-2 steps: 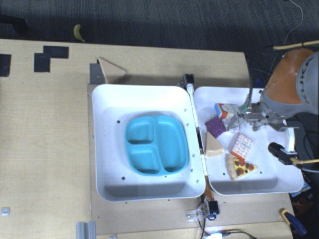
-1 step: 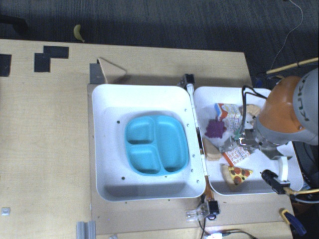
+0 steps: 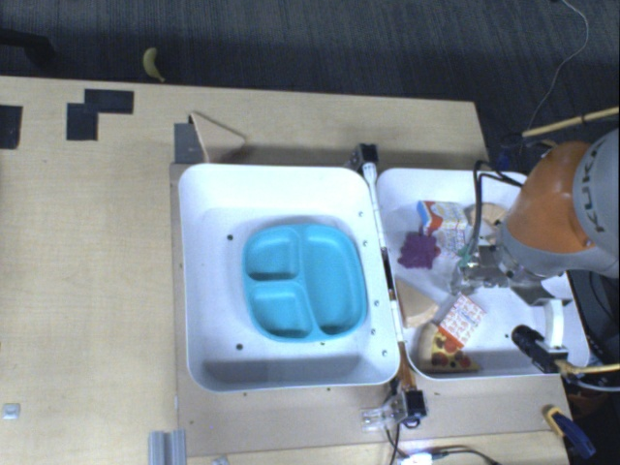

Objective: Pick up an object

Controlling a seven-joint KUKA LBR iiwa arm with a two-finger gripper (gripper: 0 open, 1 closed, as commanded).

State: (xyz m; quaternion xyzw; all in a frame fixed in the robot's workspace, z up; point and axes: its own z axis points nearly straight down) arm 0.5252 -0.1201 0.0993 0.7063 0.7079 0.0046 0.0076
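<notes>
I count two white bins: the left bin [image 3: 203, 260] holds one blue divided tray [image 3: 303, 279], and the right bin [image 3: 407, 192] holds a small clutter. In it I see one purple toy [image 3: 418, 250], one red-and-white packet [image 3: 459, 320], one pizza-slice piece [image 3: 448, 355] and one printed pack [image 3: 444, 217]. My gripper [image 3: 469, 271] sits low over the right bin; how it is set I cannot tell. The packet lies just below it, the purple toy just to its left.
</notes>
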